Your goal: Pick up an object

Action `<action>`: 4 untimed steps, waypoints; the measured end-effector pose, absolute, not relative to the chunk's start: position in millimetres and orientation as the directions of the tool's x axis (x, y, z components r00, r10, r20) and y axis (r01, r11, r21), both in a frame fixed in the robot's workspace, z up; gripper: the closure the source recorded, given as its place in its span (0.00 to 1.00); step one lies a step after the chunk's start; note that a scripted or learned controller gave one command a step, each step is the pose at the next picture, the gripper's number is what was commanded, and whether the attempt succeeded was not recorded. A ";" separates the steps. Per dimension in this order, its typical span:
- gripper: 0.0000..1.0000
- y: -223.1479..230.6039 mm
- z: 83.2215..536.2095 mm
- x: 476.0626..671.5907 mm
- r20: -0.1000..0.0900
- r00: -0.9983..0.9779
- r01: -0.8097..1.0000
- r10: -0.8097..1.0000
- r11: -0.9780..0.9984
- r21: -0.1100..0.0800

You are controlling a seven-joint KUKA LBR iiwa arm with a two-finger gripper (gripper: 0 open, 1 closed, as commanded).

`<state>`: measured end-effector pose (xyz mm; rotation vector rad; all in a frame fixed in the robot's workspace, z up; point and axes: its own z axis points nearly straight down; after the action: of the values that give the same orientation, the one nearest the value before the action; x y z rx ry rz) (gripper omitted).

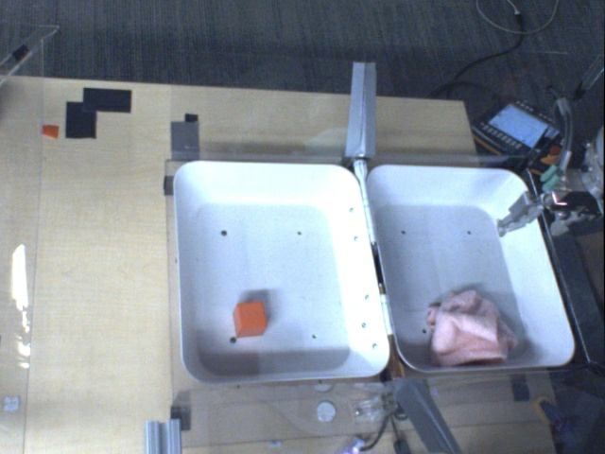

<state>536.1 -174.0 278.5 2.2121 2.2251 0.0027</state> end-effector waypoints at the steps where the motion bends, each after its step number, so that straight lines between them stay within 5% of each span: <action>1: 0.00 -133.4 115.7 517.5 0.000 -0.128 0.992 0.992 0.128 0.003; 2: 0.00 -102.5 90.9 492.0 -0.009 -0.286 0.958 0.958 0.286 0.016; 3: 1.00 -102.6 104.5 496.9 -0.017 -0.285 0.958 0.958 0.286 0.030; 4: 0.00 -102.7 104.4 496.8 -0.017 -0.286 0.958 0.958 0.286 0.029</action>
<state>496.8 -102.7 104.4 1.8586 2.4942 0.0209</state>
